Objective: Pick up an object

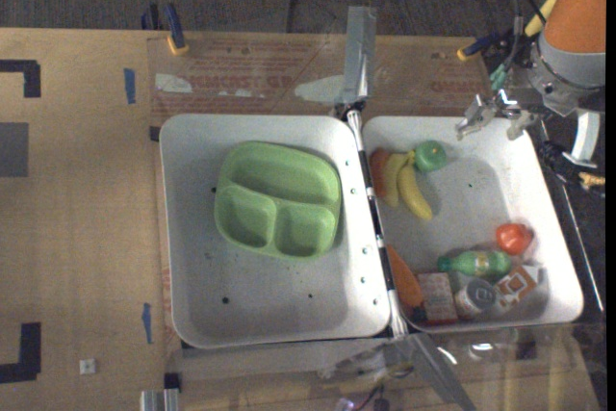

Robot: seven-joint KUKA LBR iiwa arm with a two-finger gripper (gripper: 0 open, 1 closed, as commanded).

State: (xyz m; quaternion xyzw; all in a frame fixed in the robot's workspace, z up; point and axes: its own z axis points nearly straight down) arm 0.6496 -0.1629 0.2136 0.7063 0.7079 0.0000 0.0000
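Arm [576, 24]: is reaching in from the 3 o'clock edge of the view; the orange band is showing above the grey wrist, over the 1 o'clock corner of the right bin.
Gripper [491, 115]: is hanging over the upper rim of the right bin, near its 1 o'clock corner, well apart from every object in the bin.
Fingers: state cannot be told; the metal tips are appearing too small and blurred to judge.
Right bin [558, 236]: white and shallow, is sitting on the desk [77, 236] touching the left bin along a shared edge.
Banana [414, 191]: yellow, is lying toward 10 o'clock in the right bin, just beside an orange-red piece [382, 170] at its 9 o'clock side.
Green fruit [429, 155]: is resting against the upper end of the banana.
Red object [514, 238]: is lying toward 4 o'clock in the right bin, near the right wall.
Green bottle [474, 263]: is lying on its side, just below the red object.
Carrot [404, 279]: orange, is lying along the left wall at 7 o'clock.
Small cartons and can [481, 295]: are crowding the 6 o'clock wall, touching one another.
Left bin [192, 284]: is holding a green divided plate [279, 199], placed toward 1 o'clock of its centre.
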